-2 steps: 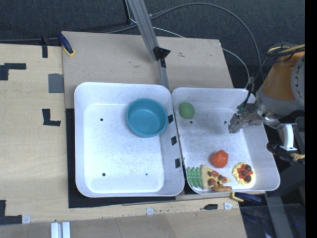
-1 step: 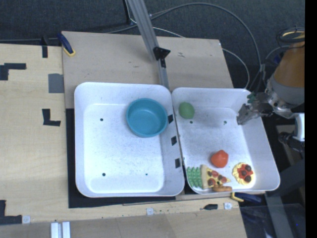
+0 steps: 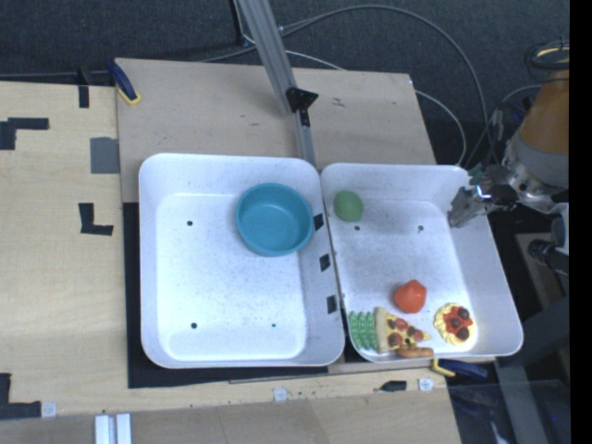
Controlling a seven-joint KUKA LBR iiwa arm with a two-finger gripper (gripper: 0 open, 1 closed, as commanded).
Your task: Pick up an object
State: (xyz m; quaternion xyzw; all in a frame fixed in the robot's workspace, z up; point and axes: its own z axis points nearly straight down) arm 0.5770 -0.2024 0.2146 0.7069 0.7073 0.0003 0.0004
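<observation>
A grey robot arm with an orange band reaches in from the right, its gripper (image 3: pixel 465 206) hanging over the upper right rim of the right bin (image 3: pixel 490 257) and holding nothing; whether it is spread or pressed together cannot be told at this size and angle. The candidates for pickup all lie in that right bin: a green ball (image 3: pixel 348 205) sits near the upper left corner, well apart from the gripper, while a red tomato (image 3: pixel 411 296) rests lower down, and a slice of toy pizza (image 3: pixel 393 331) and a small round tart (image 3: pixel 454 323) crowd the bottom wall. The left bin (image 3: pixel 185 322) carries a blue bowl (image 3: pixel 274 218) near its upper right. By this reading the pick has not begun, with every object resting on a bin floor. The risks from here look plain enough: the gripper stands almost on the bin's rim, so a straight descent could strike the wall and not an object; the ball and tomato are round and could roll or squirt out from a pinch that lands off centre; and the flat pizza lies tight against the wall beside the tart, leaving little room to close around it.
</observation>
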